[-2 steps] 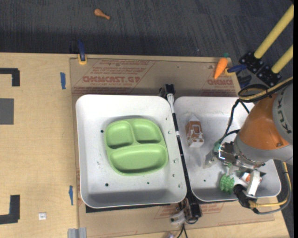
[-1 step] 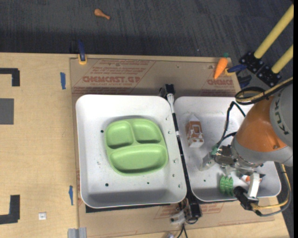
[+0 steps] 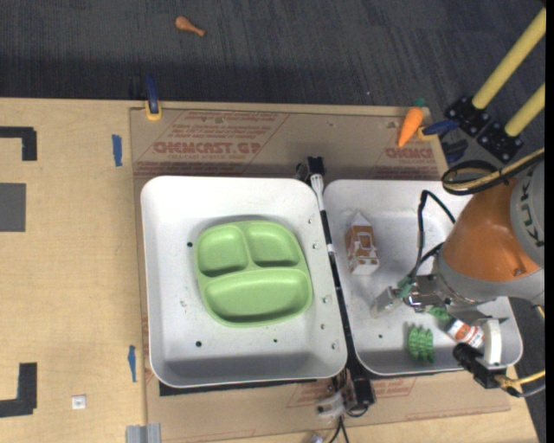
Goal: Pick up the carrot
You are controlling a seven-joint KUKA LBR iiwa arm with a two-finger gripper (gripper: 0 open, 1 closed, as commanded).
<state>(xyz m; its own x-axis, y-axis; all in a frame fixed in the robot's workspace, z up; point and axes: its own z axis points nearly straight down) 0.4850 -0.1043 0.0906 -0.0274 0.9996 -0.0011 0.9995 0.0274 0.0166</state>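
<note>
Looking down at a slant on a pale tan surface (image 3: 69, 260) that carries two shallow white plastic bins with rounded corners, side by side. The left bin (image 3: 164, 260) holds one smooth, glossy light-green plate (image 3: 253, 271), a rounded square divided into three compartments. The right bin (image 3: 389, 203) holds three loose things: at its 11 o'clock a small white-and-brown carton (image 3: 361, 247) with a peaked top, at its 6 o'clock a stubby bright-green ridged toy (image 3: 421, 342), and at its 5 o'clock a small white bottle-like piece (image 3: 481, 336) with a red-orange band. One grey arm (image 3: 489, 238) with an orange band reaches in from 3 o'clock. Its shiny metal fingers (image 3: 387, 301) sit low near the middle of the right bin, between the carton and the green toy. Whether they are spread or pressed together cannot be told. One carrot (image 3: 411, 125), small, orange and tapered with a green tip, lies outside both bins on the surface at the frame's 1 o'clock, just beyond the right bin's far rim and well apart from the fingers. One more small orange scrap (image 3: 189, 26) lies on the dark floor (image 3: 346, 43) at 11 o'clock.
</note>
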